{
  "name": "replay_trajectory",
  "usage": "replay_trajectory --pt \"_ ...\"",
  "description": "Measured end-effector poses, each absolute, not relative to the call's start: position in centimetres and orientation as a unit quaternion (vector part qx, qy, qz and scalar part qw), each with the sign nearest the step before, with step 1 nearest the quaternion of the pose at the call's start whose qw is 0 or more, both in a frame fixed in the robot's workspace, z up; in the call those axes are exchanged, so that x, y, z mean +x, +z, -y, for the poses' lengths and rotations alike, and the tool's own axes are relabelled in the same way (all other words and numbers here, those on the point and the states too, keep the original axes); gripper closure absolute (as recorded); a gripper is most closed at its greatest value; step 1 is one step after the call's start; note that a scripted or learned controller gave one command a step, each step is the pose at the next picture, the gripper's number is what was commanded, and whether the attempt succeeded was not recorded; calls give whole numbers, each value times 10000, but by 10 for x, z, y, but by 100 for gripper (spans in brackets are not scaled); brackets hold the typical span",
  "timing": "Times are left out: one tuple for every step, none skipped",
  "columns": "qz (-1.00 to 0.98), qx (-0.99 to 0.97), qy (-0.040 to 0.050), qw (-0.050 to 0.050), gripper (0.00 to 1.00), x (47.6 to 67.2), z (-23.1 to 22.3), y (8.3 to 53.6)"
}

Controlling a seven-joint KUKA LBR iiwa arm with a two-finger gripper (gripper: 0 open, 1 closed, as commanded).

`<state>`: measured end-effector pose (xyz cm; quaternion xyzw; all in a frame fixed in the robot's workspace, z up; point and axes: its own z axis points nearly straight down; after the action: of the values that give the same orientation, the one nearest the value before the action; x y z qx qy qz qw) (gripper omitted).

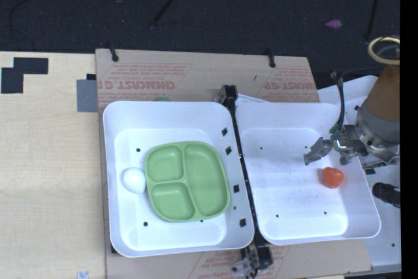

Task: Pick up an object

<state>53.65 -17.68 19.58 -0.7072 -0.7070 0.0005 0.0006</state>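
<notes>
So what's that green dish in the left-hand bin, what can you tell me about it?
The green plate is a pale green, plastic-looking tray with rounded corners, split into three compartments, all of them bare. It lies flat and slightly turned on the floor of the left bin. A small white ball rests against its left edge.

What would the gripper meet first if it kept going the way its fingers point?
The gripper points toward the view's left, over the right bin. Its bare white floor, probably, then the divider; the red object lies off that line. Depth is unclear.
</notes>
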Motion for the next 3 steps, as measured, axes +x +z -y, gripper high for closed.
replay_trajectory --pt "7071 -7071 19 38 0 534 177 132" --pt "7094 -7048 -30 49 0 536 170 86" --pt "7072 -7070 -3 23 100 535 175 99"
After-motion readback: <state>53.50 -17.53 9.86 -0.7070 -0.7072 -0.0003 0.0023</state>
